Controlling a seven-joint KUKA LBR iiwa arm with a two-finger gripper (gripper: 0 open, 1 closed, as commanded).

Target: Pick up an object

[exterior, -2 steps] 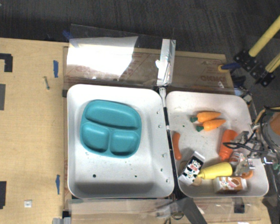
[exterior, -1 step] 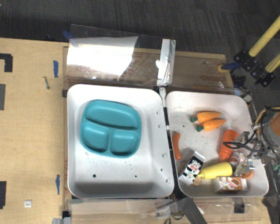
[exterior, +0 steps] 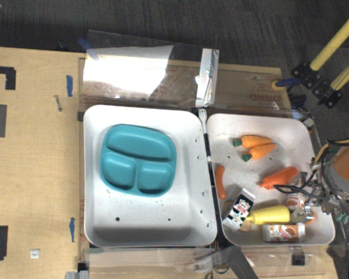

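Observation:
The right bin holds several toy foods. Two orange carrots with green tips lie side by side at its back. A red-orange carrot lies mid-right and a thin orange piece runs along the left wall. Near the front are a black-and-white cow-print carton, a yellow bottle on its side and a white-and-orange can. My gripper hangs low over the bin's right front, wrapped in cables, just right of the yellow bottle and above the can. A small red-and-white item sits right at it.
A teal divided plate lies in the left bin. The arm's orange band stands over the right bin's right rim. A yellow-and-black stand rises at the back right. Clear plastic sheeting lies behind the bins.

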